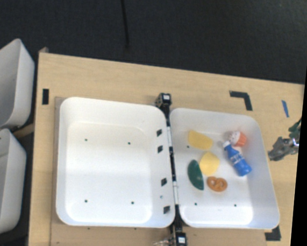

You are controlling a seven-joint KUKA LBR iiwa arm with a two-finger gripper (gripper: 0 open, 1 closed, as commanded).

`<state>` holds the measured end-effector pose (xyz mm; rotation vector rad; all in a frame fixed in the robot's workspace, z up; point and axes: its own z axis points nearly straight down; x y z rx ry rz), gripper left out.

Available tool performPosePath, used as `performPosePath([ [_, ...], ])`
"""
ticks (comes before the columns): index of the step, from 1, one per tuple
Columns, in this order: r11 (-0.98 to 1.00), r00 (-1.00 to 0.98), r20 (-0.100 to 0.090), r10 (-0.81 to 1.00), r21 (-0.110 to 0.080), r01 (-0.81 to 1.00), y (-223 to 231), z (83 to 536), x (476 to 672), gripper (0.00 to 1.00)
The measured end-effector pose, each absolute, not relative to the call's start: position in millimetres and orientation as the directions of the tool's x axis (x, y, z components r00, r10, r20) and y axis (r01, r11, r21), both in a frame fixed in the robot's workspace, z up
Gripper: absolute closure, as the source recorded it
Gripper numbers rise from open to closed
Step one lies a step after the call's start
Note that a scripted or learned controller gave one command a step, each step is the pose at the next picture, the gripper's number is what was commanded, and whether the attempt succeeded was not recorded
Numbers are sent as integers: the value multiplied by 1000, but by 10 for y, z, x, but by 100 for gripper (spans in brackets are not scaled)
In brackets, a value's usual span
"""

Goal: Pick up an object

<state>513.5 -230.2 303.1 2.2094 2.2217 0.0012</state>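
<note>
White plastic formed both bins; the left bin (106, 164) lay beside the right bin (262, 198). Inside the right bin, a yellow piece (209, 163) lay at the centre, with a second yellow piece (200, 140) above it, a green piece (195, 174) touching its lower left, an orange ring (217, 184) below, and a blue bottle (236, 158) to its right. The gripper (282, 146) was outside that bin's right wall, touching nothing; its opening I cannot tell.
</note>
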Motion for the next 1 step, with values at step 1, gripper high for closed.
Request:
performPosePath([
  [1,6,-6,-10,1000,21,1000,-2173,5620,6078,100],
])
